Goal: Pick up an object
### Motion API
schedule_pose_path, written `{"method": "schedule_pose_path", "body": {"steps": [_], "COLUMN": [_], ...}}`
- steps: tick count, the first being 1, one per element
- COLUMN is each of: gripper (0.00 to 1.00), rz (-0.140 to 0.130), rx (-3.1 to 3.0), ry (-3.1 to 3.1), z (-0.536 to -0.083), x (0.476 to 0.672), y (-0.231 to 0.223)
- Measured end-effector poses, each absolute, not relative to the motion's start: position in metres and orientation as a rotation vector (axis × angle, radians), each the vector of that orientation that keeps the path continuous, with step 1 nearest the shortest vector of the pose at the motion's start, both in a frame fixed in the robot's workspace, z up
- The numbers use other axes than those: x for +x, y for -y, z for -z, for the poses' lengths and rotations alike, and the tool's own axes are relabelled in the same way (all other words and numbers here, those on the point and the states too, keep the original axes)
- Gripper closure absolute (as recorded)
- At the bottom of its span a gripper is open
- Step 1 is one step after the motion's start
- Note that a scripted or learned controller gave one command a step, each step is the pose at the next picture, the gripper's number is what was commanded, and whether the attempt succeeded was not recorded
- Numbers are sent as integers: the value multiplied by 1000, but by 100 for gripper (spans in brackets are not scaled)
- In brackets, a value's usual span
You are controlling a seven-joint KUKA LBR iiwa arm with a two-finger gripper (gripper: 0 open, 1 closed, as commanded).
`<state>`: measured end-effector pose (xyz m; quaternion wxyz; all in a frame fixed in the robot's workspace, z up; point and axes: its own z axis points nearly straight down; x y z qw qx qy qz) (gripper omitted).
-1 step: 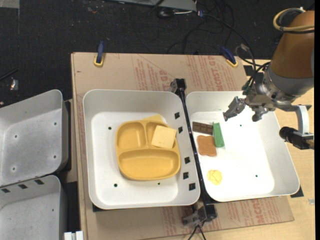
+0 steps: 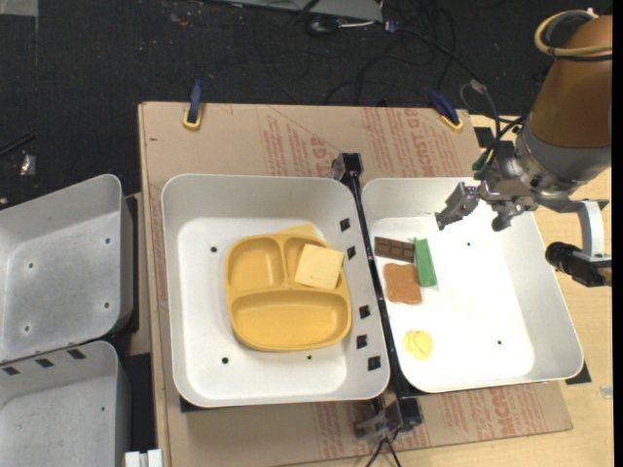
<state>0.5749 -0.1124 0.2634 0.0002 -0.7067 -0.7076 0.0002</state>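
Observation:
In the right bin (image 2: 545,358) lie a green bar (image 2: 425,263), a dark brown bar (image 2: 394,250), a light brown slab (image 2: 402,283) and a small yellow piece (image 2: 418,344). My gripper (image 2: 479,208) hangs over the upper part of this bin, to the right of and above the green bar. Its two dark fingers are spread apart with nothing between them. The left bin (image 2: 195,358) holds a yellow divided tray (image 2: 282,314) with a pale yellow square block (image 2: 318,267) resting on its upper right compartment.
A black divider (image 2: 365,270) runs between the two bins. Grey lids (image 2: 58,251) lie off the bench at the left. Blue and yellow clamps (image 2: 194,105) hold the board's far edge. The right half of the right bin is bare white floor.

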Motion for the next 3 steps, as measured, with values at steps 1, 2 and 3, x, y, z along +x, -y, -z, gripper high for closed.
{"method": "schedule_pose_path", "body": {"steps": [1, 2, 3], "gripper": [0, 0, 0], "rz": [-5, -5, -4], "rx": [-2220, -2221, -2220], "ry": [2218, 2216, 2217], "z": [-219, -172, -128], "x": [569, 561, 560], "y": [112, 115, 111]}}
